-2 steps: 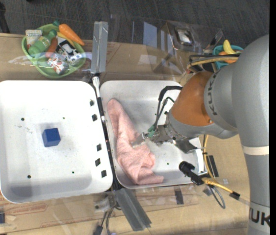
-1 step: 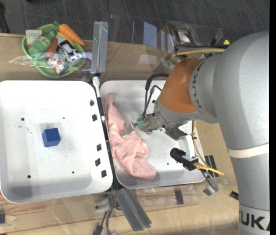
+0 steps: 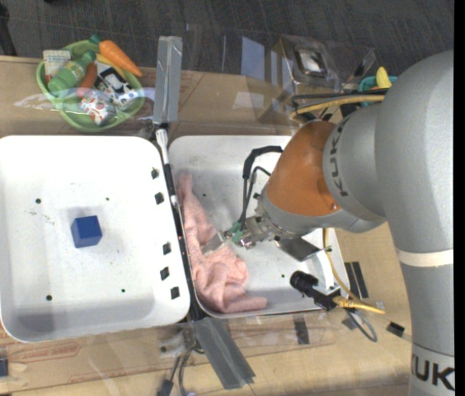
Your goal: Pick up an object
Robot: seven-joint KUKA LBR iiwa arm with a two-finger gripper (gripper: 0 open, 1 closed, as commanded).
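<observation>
A pink cloth [image 3: 212, 250] lies crumpled in the right bin [image 3: 216, 151], stretched along that bin's left wall from the middle down to the near corner, where it bunches into a thicker heap. The tool [image 3: 239, 236] is low in this same bin, just beside the cloth's right edge and seemingly touching it near its middle; whether its tips are spread or pressed together cannot be told, and nothing can be seen pinched between them. The arm [image 3: 364, 163] reaches in from the right, its orange band directly above the tool and covering much of the bin's right half. A black cable loops up from the wrist across the bin floor.

In the left bin [image 3: 18, 304] a small blue cube [image 3: 86, 231] sits alone near the centre, well apart from the cloth. Both bins rest side by side on the bench [image 3: 216, 97]. Behind the left bin, on the bench's far edge, stands a green bowl [image 3: 72, 115] heaped with toy items, among them an orange carrot [image 3: 117, 56].
</observation>
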